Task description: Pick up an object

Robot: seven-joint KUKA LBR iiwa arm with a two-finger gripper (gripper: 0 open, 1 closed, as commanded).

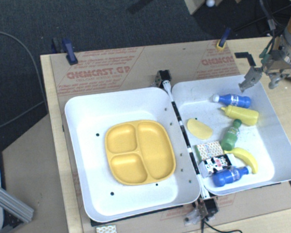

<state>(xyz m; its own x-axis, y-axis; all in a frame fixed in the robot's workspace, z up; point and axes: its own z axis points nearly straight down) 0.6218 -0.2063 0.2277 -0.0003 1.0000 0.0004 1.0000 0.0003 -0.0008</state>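
Two shallow white bins are seen side by side on the worktop (129, 63). In the left bin (86, 146) a yellow divided plate (139, 151) is laid flat near the middle, with three compartments.

The right bin (278, 140) is occupied by several small things. At its far side a blue bottle (233, 99) is laid on its side, and a yellow bottle (242, 114) is laid just beside it, nearer the viewer. A pale yellow oval piece (199, 128) is found to the left of these. A green bottle (231, 135) is laid near the middle. Along the near edge, a patterned box (210, 149), a black and white carton (215, 163), a banana (245, 159) and a second blue bottle (229, 176) are packed close together.

The end effector (262, 76) is seen above the far right corner of the right bin, apart from every object. Its fingers are spread and nothing is held between them.
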